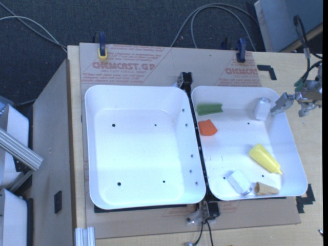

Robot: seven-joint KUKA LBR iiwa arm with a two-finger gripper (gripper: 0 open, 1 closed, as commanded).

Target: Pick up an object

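Note:
The right bin (294,155) holds several small objects. A green block (209,108) lies near its back left, with an orange piece (207,127) just in front of it. A white cylinder (262,108) stands at the back right. A yellow object (264,158) lies toward the front right. At the front sit a clear white object (238,182) and a tan piece (266,189). My gripper (294,98) is at the bin's back right rim, close beside the white cylinder, with nothing seen in it.
The left bin (97,152) sits beside the right one, their rims touching along the middle. Blue clamps (102,50) (240,50) hold the board at the back. Cables (215,9) loop behind the bench. Bare bench top (315,152) lies right of the bins.

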